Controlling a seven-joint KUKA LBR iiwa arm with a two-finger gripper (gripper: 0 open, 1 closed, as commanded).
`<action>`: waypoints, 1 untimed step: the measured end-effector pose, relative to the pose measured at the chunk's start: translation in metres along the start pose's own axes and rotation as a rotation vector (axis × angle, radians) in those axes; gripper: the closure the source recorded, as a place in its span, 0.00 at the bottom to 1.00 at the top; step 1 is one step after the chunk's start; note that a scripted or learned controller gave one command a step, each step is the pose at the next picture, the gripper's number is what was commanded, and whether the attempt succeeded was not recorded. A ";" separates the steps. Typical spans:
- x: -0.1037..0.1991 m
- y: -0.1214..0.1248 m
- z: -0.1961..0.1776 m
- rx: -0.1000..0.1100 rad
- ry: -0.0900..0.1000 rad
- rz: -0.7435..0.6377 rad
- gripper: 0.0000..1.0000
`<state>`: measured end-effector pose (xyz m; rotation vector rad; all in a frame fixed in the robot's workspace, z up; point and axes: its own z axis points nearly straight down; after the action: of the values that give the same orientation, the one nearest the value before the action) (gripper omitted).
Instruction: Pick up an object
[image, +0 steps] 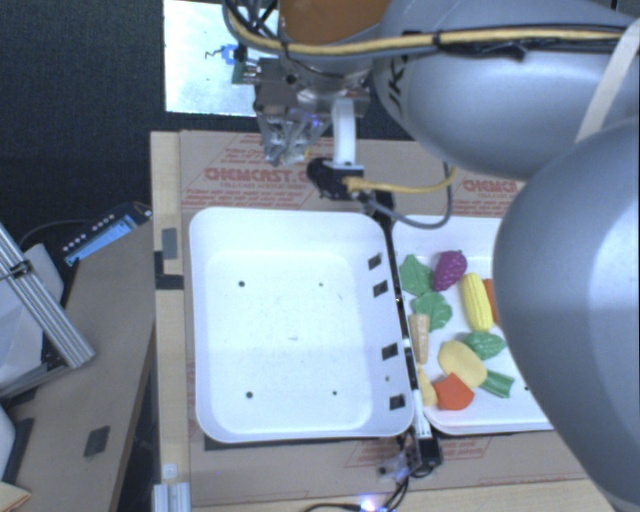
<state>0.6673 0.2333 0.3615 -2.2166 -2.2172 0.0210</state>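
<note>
The gripper (285, 143) hangs high above the far edge of the left bin (215, 300), beyond its back rim. Nothing shows between its fingers. The right bin (455, 222) holds several toy foods: a purple grape bunch (450, 268), a yellow corn cob (476, 302), a green leafy piece (414, 272), another green piece (433, 310), a small carrot-like cone (421, 336), a yellow lemon-like piece (460, 362), a red-orange piece (453, 393) and a green piece (485, 345). The grey arm hides the right part of this bin.
A black divider (398, 300) with clips runs between the two bins. Cardboard (230, 175) lies under the bins. A metal rail (40, 310) and a dark device (100, 232) sit at the left. The big arm body (560, 200) fills the upper right.
</note>
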 end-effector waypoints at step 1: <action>0.001 0.001 -0.013 -0.015 0.006 -0.001 1.00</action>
<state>0.6687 0.2339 0.3740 -2.2205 -2.2231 -0.0024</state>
